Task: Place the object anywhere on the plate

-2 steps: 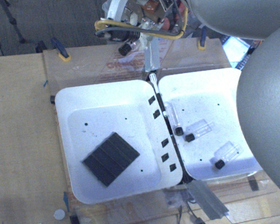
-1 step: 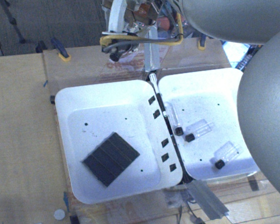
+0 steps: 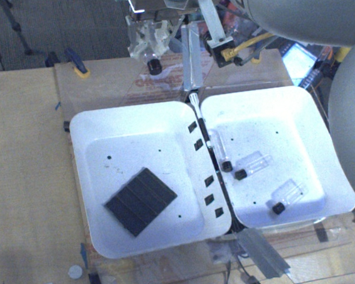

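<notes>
Hovering over the far rim where both bins meet, the gripper [image 3: 191,83] has a grip state I cannot tell. Capped vials [image 3: 250,164] lie in the right bin [image 3: 282,118]. The dark plate [image 3: 141,200] lies flat in the left bin's [image 3: 120,135] near half, ready to receive one.

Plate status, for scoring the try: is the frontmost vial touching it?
Apart. The camera view shows the plate in the left bin, the vial in the right bin.

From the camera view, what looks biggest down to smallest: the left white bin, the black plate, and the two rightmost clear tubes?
1. Left white bin
2. Black plate
3. Upper tube and lower tube: they look about the same size, so no ranking between them.
</notes>
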